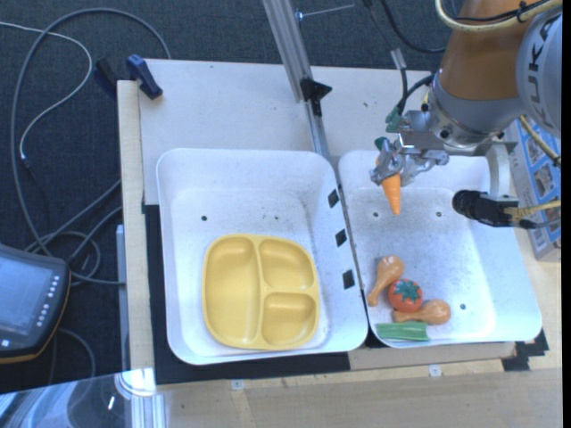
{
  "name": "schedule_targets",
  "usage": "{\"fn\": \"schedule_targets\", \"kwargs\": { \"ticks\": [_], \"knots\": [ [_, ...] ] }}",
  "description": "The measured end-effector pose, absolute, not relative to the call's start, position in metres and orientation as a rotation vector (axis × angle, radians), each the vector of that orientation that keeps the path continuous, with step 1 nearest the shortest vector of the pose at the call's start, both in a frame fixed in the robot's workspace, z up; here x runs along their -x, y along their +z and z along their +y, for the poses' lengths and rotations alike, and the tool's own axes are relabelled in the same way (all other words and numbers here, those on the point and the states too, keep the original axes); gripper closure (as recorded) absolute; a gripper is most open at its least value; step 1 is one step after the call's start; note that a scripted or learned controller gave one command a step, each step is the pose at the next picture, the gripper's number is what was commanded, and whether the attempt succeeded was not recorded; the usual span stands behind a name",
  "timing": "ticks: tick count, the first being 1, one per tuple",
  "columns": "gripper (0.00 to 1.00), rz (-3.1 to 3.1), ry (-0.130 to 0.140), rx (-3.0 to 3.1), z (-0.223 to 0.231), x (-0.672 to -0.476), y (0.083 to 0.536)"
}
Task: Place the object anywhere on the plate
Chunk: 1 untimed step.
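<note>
Bright, even light falls from overhead, and the two white bins (259, 185) come out close to washed out, their speckled floors keeping only faint texture. The yellow divided plate (261, 290) is evenly lit with soft sheen along its ridges and almost no shadow around it. To the right of the plate, the toy foods cast only short, soft shadows. The orange band of the arm (486, 25), up and right of the plate, carries a broad pale highlight. The dark carpet (62, 150) left of the plate stays dim, with little detail. A glare patch sits at the lower edge (134, 383), below and left of the plate. Focus is slightly soft overall, and fine details look grainy.
</note>
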<state>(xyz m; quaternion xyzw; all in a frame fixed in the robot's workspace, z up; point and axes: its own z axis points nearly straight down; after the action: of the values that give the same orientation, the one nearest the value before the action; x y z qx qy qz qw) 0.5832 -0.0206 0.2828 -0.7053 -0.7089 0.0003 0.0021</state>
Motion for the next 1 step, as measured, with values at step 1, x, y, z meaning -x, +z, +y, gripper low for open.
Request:
{"fn": "schedule_targets", "kwargs": {
  "ticks": [1],
  "knots": [
    [1.0,-2.223,0.003,2.212,0.0204,-0.5647,0.2669]
  ]
}}
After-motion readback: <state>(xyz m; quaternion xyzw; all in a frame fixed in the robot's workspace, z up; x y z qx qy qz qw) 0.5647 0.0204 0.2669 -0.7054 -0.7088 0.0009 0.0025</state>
